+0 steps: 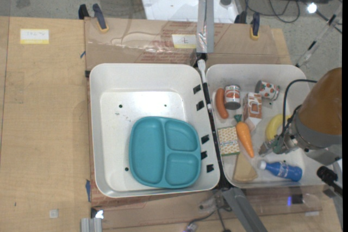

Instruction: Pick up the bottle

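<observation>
From above, the table (43, 117) carries two shallow white bins side by side. The left bin (109, 89) holds a teal divided plate (165, 152) lying flat toward its near side. The right bin (247, 70) holds the clutter: a red sausage (221, 104) and a small can (232, 96) near the far left, a small carton (254, 106) and a patterned cup on its side (267, 89) further right, a carrot (245, 138) pointing toward the near edge, a cracker-like square (228, 140) just beside it, a slice of bread (244, 171) at the near rim, and a banana (275, 126) partly hidden by the arm.

The blue bottle (282, 170) lies on its side near the bin's near right corner, white cap pointing left, resting free on the bin floor.

The arm (326, 111) reaches in from the right, and the claw (273, 145) hangs just above and beyond the bottle, next to the banana. Whether the claw is open or closed cannot be told, and nothing is seen in its grip
</observation>
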### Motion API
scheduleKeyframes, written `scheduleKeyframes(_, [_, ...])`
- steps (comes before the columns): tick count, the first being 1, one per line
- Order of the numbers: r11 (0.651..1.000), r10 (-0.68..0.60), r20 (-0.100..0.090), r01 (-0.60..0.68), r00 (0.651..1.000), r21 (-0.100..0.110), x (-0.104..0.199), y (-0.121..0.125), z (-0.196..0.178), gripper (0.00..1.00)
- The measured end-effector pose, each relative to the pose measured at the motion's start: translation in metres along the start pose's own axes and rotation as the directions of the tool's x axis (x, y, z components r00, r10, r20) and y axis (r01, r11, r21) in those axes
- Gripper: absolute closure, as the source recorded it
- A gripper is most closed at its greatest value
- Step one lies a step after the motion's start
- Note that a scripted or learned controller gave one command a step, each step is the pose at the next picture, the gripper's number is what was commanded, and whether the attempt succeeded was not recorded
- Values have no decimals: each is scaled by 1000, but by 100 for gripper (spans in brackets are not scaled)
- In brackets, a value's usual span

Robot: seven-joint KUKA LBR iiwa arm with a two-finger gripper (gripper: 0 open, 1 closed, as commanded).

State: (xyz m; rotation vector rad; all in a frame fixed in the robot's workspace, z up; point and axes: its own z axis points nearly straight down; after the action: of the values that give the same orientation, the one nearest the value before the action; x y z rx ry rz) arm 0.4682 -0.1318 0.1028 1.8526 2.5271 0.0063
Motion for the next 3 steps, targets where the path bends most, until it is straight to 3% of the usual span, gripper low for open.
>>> scheduleKeyframes(1, [1000,0,0,0,1000,0,0,0,0,0])
scheduleKeyframes(2, [1000,-18,-3,18,1000,6,2,-1,10,0])
scheduleKeyframes(3, [1000,-11,1,11,1000,1,-1,-1,0,100])
